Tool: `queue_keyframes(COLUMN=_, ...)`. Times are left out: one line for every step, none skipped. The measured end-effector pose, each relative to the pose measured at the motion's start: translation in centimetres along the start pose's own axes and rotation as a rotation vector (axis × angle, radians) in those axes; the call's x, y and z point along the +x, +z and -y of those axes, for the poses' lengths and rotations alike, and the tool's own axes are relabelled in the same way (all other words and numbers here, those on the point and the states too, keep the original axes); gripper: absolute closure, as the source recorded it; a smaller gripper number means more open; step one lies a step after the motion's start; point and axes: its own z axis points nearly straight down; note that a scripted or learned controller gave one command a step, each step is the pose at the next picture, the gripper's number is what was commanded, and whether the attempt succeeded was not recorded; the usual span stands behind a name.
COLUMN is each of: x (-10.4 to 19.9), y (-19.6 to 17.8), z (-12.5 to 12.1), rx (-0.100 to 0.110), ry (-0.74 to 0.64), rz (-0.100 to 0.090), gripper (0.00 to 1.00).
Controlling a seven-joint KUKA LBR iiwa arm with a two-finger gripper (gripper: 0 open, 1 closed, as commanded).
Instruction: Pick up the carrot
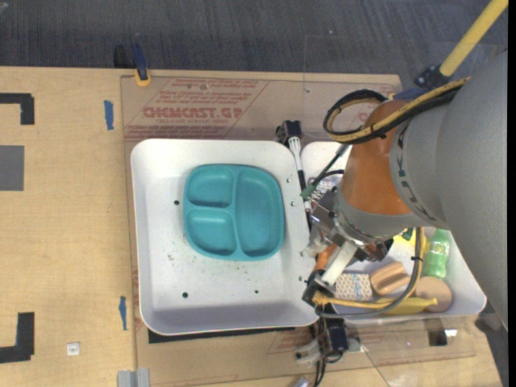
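Observation:
A small orange piece that looks like the carrot (322, 257) peeks out at the left edge of the right bin (472, 297), close to the wall shared with the left bin. My gripper (329, 248) hangs low over that spot, right above the orange piece. The grey arm and its orange wrist band cover most of the gripper and most of the carrot. I cannot tell whether the carrot is touched or held.
A teal divided plate (234, 212) lies in the left bin (161, 280). The right bin holds a bread roll (389, 279), a banana (395, 303), a green item (436, 252) and a tan item (433, 289), crowded near the gripper.

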Motion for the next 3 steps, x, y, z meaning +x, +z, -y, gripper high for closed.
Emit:
queue_keyframes(x=0.1, y=-0.9, z=0.0, rx=0.001, ry=-0.001, rz=0.001, gripper=1.00)
queue_keyframes(x=0.2, y=-1.8, z=0.0, rx=0.001, ry=-0.003, rz=0.002, gripper=1.00)
queue_keyframes(x=0.3, y=-2.7, z=0.0, rx=0.001, ry=-0.005, rz=0.003, gripper=1.00)
